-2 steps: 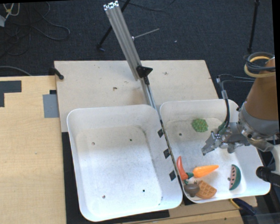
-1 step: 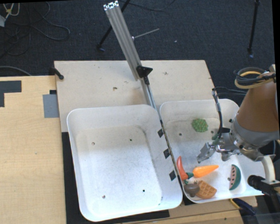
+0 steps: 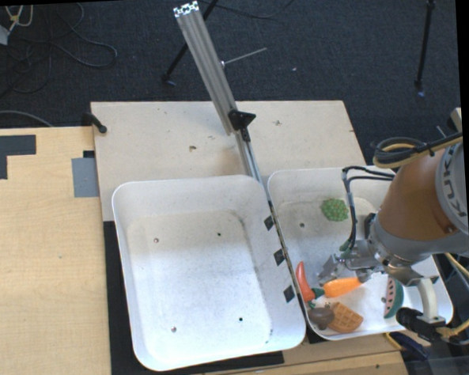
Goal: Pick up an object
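My gripper hangs low over the front half of the right bin. An orange carrot-like piece lies just under and in front of it, close enough that I cannot tell whether they touch. To its left a red chili rests against the bin's left wall. A green knobbly lump sits farther back. In the front corner are a tan waffle piece and a brown lump. A watermelon slice lies to the right, beside a white curved piece.
The left bin stands beside the right one, with black clips along the shared wall. A slanted metal rail rises behind the bins. The arm's orange band and black cables overhang the right bin's right side.
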Controlling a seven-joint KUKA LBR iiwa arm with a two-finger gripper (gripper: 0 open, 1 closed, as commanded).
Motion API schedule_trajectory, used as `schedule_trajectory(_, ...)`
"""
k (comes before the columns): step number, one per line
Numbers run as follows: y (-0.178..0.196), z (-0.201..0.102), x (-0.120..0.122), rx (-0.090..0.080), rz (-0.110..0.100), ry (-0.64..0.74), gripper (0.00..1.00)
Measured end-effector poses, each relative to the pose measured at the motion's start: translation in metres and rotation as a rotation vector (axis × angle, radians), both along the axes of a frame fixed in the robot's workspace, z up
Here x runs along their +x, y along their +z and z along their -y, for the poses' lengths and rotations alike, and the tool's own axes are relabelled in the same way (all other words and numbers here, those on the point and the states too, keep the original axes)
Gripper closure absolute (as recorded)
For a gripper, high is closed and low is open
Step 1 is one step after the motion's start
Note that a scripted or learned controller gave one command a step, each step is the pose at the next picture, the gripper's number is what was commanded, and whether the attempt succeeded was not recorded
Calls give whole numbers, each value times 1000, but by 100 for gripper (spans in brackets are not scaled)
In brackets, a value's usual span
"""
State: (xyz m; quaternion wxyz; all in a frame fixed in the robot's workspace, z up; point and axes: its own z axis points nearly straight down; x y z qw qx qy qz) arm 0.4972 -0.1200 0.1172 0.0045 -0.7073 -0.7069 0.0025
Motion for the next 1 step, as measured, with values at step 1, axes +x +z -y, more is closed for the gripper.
schedule_trajectory(1, 13, 3, 1, -2, 6, -8, 100)
